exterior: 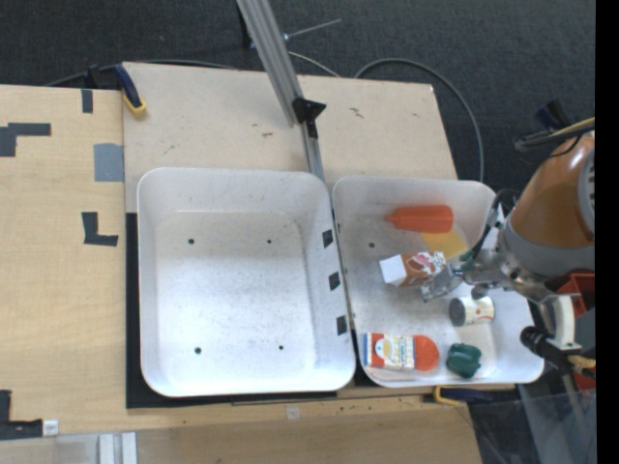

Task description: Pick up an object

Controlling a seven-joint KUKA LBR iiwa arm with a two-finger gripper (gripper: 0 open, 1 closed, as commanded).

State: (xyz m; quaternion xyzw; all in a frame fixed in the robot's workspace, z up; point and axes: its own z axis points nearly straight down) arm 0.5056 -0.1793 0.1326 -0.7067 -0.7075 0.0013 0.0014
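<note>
Several items crowd our right-hand white bin (360, 222); our gripper (440, 284), grip state unreadable, should settle squarely over the brown-and-white carton (410, 268) at its nine o'clock

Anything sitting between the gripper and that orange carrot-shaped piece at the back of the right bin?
Yes, partly. The gripper sits low among the clutter, right by the brown-and-white packet. That packet and a yellow item lie between it and the orange piece, which itself lies uncovered in the right bin.
</note>
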